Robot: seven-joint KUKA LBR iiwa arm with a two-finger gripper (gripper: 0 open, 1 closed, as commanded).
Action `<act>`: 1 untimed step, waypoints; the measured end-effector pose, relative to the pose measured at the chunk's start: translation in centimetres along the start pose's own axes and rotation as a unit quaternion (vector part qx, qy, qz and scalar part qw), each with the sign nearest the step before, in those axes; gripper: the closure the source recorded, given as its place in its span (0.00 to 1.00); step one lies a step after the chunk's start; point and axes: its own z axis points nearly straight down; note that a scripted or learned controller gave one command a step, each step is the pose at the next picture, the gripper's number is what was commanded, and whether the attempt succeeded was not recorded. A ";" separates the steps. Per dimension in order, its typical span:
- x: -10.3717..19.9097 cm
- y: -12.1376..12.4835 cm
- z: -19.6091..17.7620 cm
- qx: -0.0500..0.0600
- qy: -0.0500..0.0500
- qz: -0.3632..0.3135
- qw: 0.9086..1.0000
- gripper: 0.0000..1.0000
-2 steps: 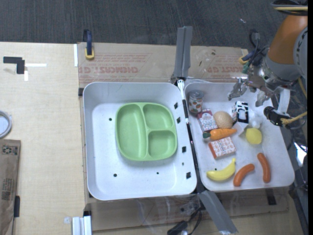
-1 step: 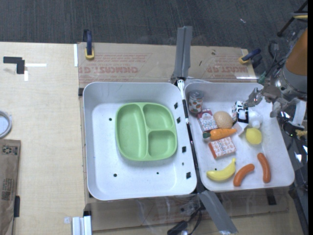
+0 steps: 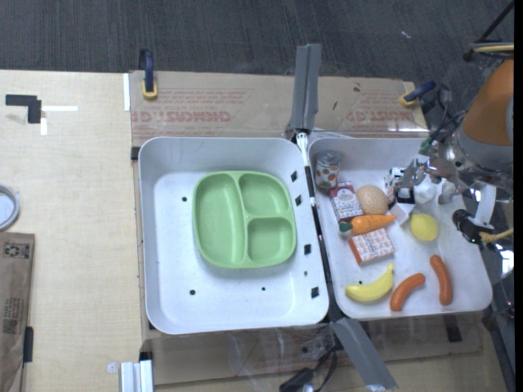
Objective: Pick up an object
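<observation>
The grey arm's two-finger gripper (image 3: 413, 188) hangs low over the right-hand shallow white bin (image 3: 470, 302), near its far right corner, just above the round yellow lemon-like ball (image 3: 424, 227). Whether it has closed on anything, I cannot tell. Nothing looks lifted yet: the orange plastic carrot (image 3: 369, 222), yellow toy banana (image 3: 369, 287) and two reddish sausages (image 3: 425, 284) all lie on the bin floor. The pick itself remains to do, by my reckoning.
</observation>
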 end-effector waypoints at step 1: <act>0.7 1.9 1.2 -0.001 -0.002 -0.103 0.995 0.00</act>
